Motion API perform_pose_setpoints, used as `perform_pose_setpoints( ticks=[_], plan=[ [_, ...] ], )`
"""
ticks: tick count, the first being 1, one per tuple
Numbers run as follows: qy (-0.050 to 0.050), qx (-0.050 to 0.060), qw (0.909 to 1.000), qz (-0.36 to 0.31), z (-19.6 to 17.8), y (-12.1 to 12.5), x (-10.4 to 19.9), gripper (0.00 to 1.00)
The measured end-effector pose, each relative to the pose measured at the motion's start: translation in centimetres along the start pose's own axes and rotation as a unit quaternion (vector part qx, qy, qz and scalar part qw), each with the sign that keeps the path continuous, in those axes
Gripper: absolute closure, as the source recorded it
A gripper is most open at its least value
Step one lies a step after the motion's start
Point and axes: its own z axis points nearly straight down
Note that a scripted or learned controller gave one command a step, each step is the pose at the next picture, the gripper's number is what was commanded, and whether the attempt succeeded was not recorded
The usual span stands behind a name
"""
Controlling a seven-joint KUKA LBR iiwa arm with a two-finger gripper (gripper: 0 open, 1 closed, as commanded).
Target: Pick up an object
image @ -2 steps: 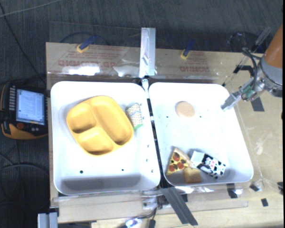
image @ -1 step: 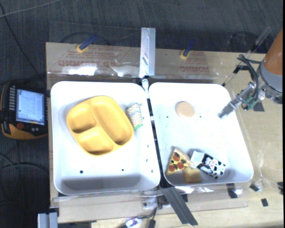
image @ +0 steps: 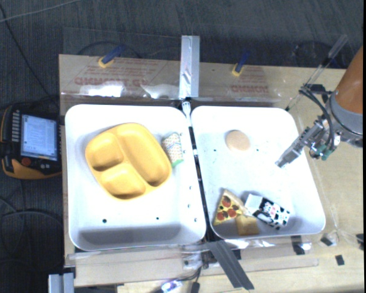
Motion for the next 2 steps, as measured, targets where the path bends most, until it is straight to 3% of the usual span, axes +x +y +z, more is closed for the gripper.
perform_pose_setpoints(
  ticks=[1, 2],
  plan=[
    [0.000, 0.000, 0.9972, -0.075, 1.5, 5.5, 0.7, 1.00],
    [0.000, 0.000, 0.9968, -0.080, 1.4, 10.9, 2.6, 1.00]
  ],
)
